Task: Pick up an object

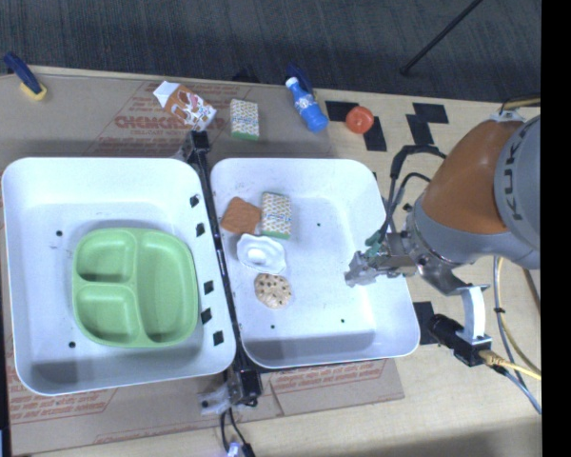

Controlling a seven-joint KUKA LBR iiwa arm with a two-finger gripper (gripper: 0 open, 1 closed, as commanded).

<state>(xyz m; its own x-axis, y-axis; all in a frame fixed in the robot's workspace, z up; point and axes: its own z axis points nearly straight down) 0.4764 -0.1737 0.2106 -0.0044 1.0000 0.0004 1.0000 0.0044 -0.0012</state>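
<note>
the gripper (362, 269) hangs by the right bin's wall (392, 255), far from the cookie (273, 290); finger state unclear, so it may catch nothing.

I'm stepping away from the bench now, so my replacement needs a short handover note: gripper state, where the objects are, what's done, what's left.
Gripper: low over the right white bin, near its right side, nothing visibly between its fingers; open or shut cannot be told.
Objects, all in the right bin's left half: orange-brown flat square, green patterned packet, small white cup-like item, speckled round cookie.
Left white bin: holds a green divided tray.
Done: no pick yet.
Left: grasp and lift one object.
</note>
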